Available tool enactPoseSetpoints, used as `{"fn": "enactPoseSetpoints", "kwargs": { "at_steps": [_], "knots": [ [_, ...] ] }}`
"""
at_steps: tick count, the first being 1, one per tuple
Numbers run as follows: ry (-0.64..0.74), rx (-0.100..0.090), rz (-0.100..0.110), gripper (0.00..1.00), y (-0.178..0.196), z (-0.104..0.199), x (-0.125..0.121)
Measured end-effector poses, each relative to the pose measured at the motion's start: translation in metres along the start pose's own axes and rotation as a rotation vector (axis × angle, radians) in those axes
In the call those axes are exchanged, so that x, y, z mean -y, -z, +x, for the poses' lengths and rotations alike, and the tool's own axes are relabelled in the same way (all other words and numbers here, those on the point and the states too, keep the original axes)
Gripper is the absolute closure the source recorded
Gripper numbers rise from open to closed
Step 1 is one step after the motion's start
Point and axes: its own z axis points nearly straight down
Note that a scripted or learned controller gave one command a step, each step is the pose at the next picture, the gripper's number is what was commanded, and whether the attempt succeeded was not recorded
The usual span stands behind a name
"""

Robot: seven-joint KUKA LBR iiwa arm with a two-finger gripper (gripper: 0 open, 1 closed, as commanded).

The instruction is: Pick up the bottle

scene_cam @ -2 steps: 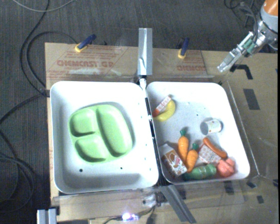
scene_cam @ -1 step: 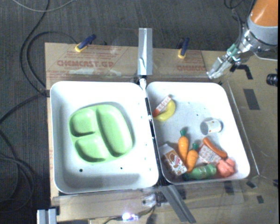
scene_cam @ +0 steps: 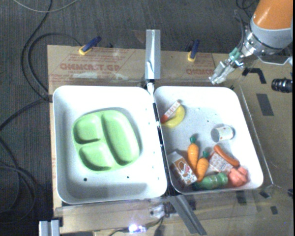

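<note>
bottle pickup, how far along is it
Nothing looks done yet: the bottle lies in the right bin near its upper left corner, against the banana. In hand: the gripper hangs above the bench beyond the bin's top right corner, carrying nothing, well away from the bottle. Left: travel across to the bottle, come down, grasp it and lift.

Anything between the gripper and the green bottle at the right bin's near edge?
In the camera view, the white cup and sausage lie between the gripper and the green bottle.
</note>
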Motion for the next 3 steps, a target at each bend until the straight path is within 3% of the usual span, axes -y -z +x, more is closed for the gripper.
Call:
{"fn": "enactPoseSetpoints", "kwargs": {
  "at_steps": [1,2,3],
  "knots": [
    [0.091,0.0,0.0,1.0,-0.014,0.035,-0.015],
    [0.2,0.002,-0.001,1.0,-0.012,0.027,-0.037],
    [0.312,0.002,-0.001,1.0,0.013,0.023,-0.035]
  ]
}}
